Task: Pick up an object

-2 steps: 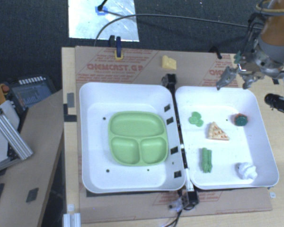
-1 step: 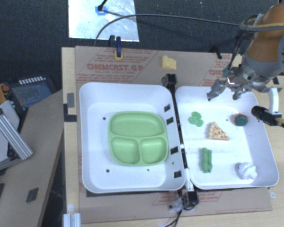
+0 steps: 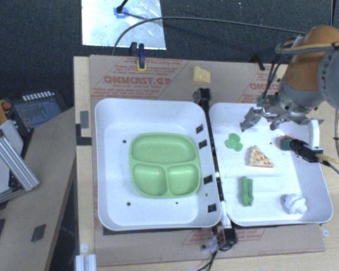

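Observation:
The right bin (image 3: 311,179) holds a small green leafy piece (image 3: 234,141), a pizza slice (image 3: 260,157), a green ridged stick (image 3: 246,191) and a crumpled white object (image 3: 294,204). My gripper (image 3: 261,123) hangs over the back of this bin, above and slightly right of the leafy piece and the pizza slice. Its two fingers stand apart with nothing between them, so it is open. It touches none of the objects.
The left bin (image 3: 110,123) contains a green divided plate (image 3: 164,165). A yellow wedge (image 3: 201,74) lies on the cardboard behind the bins. A black divider (image 3: 209,145) runs between the bins. Electronics sit on the bench at far left.

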`<state>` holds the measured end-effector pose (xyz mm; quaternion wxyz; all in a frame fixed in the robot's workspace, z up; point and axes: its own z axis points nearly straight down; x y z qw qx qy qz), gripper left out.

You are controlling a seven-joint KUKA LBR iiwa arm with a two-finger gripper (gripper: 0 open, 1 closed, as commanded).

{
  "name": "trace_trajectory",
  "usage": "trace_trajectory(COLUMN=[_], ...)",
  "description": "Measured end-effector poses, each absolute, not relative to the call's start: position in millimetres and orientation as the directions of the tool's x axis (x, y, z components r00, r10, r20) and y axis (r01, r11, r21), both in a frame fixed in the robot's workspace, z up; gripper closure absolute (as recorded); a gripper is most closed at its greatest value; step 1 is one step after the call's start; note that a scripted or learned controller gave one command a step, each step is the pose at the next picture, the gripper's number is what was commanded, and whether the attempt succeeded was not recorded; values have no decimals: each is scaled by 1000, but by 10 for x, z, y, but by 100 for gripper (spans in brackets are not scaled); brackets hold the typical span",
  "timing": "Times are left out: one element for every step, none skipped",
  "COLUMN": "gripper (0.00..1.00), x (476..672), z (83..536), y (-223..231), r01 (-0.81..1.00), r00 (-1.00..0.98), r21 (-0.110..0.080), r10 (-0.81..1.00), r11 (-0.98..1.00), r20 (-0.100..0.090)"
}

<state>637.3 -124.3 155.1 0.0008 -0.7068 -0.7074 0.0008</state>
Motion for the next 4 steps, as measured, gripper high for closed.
trace_trajectory(gripper=[0,100,100,100], x=[6441,6456,6496,6531], z=[965,1108,1558,2012], y=[-1197,-1204,-1244,-1300], r01=[1000,1000,1000,1000], r00=[-5,-5,-3,-3], r21=[-2,4,6,6], r10=[1000,1000,1000,1000], r11=[5,5,3,3], r20=[0,-1,-1,-1])
